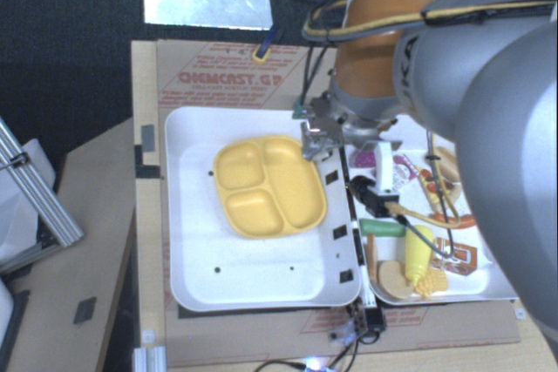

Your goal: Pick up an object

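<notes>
High fixed camera, slanted down (both bins [187,213])

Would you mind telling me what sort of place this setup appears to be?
Probably a robotics lab's grasping test bench: a grey arm with its gripper over two white bins, one holding a yellow divided tray, the other toy food.

The arm [488,91] is a thick, rounded casting in smooth light grey, its big link showing as a broad curved shell with a soft sheen. Above the wrist sits a bulging orange band [379,35], glossy and dome-shaped. A bundle of cables [349,20], black with a yellow strand, loops across the orange band and runs along the top of the grey link. Below the band the wrist narrows to a grey metal gripper [318,139] with small dark fittings and a spot of green at its side.
</notes>
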{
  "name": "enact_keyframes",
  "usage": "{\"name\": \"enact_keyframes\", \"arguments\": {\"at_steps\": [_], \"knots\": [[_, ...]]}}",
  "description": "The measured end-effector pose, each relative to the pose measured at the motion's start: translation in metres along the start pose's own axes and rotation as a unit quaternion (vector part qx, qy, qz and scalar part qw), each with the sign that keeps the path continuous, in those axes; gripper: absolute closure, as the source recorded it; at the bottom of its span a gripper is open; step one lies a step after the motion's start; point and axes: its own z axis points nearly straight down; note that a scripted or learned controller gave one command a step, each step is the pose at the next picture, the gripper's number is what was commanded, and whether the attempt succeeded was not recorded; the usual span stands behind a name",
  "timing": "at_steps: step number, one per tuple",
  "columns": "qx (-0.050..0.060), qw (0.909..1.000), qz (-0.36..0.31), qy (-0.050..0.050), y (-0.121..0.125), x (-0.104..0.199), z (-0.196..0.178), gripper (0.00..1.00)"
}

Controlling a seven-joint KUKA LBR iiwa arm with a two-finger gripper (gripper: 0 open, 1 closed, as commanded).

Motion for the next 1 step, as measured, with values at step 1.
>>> {"name": "enact_keyframes", "arguments": {"at_steps": [1], "knots": [[0.000, 1.0000, 0.001, 0.000, 0.0073, -0.0032, -0.0029, 1.00]]}}
